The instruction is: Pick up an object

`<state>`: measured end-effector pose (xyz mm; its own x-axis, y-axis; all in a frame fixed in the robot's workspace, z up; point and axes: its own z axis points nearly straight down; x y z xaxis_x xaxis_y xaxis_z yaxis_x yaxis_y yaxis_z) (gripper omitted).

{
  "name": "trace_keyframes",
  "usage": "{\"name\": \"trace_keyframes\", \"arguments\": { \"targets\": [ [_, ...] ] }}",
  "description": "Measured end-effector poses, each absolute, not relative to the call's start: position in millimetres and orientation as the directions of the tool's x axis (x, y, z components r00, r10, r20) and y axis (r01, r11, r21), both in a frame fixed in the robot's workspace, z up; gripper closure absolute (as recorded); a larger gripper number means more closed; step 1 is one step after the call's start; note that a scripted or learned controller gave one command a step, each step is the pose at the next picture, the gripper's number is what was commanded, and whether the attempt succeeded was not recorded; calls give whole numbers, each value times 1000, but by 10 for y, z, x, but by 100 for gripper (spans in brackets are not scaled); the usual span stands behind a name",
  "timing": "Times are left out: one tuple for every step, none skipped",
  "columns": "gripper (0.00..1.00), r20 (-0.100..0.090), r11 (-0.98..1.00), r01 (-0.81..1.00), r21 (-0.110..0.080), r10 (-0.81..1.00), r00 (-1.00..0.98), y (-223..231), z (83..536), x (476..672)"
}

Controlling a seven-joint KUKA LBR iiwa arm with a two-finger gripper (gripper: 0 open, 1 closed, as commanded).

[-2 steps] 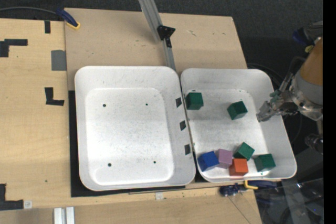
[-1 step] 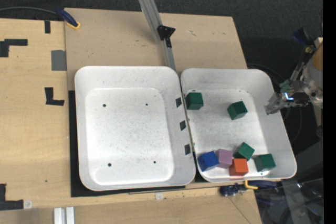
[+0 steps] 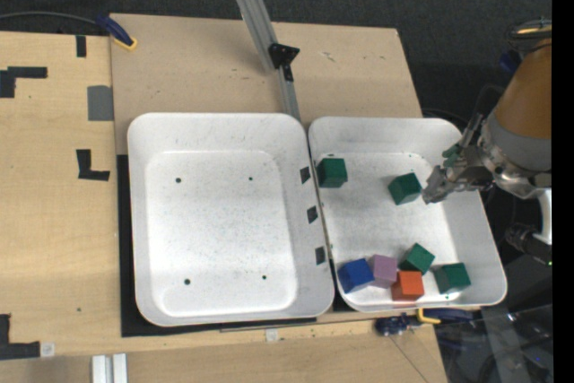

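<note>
Wooden worktop, dark floor beyond its far and right edges. Left bin has open floor all round inside. Right bin butts against it along the shared rim. My arm comes in over the right bin's right rim. End effector sits low at that rim, just beside a green cube; can't tell whether the fingers are apart or together, nothing seen between them. Second green cube near the shared rim, well apart from the others, free room round it. Near edge is crowded: blue cube, purple cube, orange cube, two green cubes, touching or nearly so.
</note>
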<state>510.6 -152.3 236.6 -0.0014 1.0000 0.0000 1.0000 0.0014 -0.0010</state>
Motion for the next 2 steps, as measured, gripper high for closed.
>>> {"name": "trace_keyframes", "arguments": {
  "targets": [
    [100,1,6,1000,-1,1000,-6,-1034,2280,5177],
    [100,2,6,1000,-3,1000,-6,-514,2179,5150]
  ]
}}
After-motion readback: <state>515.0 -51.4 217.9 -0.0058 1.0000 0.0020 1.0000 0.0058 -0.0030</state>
